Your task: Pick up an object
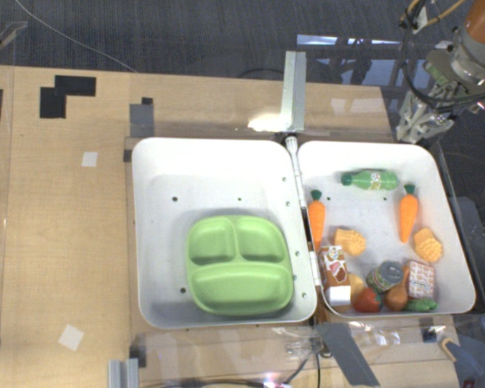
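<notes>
Below the gripper (420,124), bare bin floor is lying open; farther down, a green bottle (370,180) and carrots (408,213) are crowding it.

- Arm (469,51): grey metal wrist section, orange band above it.
- Cables (427,2): yellow and black, looping beside the wrist.
- Gripper (416,124): pale grey, two-fingered, glossy; finer detail too small to make out.

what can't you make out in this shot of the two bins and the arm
- Gripper, camera view: too small and blurred to tell whether it is open or shut.
- Cartons in the right bin: print too small to read.
- Arm: cut off by the top right corner.
</notes>
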